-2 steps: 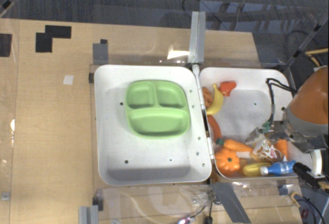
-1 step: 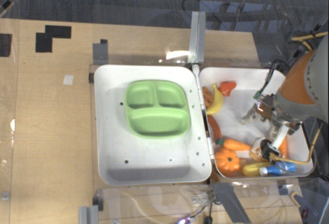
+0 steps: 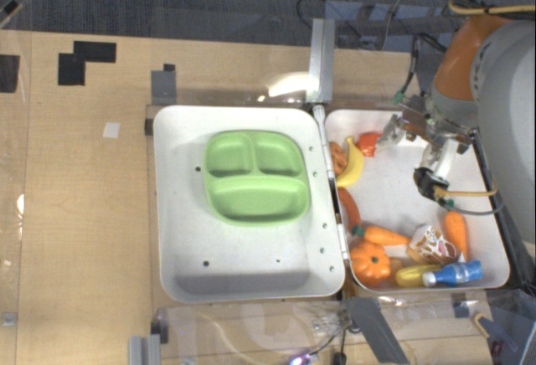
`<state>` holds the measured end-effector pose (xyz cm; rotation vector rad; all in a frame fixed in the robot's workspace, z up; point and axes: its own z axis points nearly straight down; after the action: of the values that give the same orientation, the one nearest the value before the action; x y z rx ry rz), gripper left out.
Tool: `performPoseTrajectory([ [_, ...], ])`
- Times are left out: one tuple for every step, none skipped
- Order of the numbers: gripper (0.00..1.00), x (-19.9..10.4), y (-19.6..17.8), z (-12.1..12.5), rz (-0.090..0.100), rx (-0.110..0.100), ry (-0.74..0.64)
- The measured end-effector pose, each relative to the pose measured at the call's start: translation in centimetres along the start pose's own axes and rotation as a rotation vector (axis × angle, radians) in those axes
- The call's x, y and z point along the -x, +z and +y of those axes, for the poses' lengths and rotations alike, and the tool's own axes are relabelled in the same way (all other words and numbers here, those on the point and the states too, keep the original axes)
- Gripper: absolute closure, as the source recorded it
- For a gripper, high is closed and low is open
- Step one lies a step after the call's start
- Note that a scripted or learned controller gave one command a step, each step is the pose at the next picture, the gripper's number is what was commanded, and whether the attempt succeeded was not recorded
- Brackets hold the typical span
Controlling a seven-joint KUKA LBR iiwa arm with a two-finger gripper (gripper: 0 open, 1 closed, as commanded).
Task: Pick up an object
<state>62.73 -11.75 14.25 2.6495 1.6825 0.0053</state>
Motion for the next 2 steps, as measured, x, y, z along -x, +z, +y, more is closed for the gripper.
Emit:
performPoseTrajectory([
  [0.00,-4.7,1.4,1.9,0.000,0.000,-0.231],
  [0.00,-3.5,0.4,1.0,0.000,0.000,-0.368],
])
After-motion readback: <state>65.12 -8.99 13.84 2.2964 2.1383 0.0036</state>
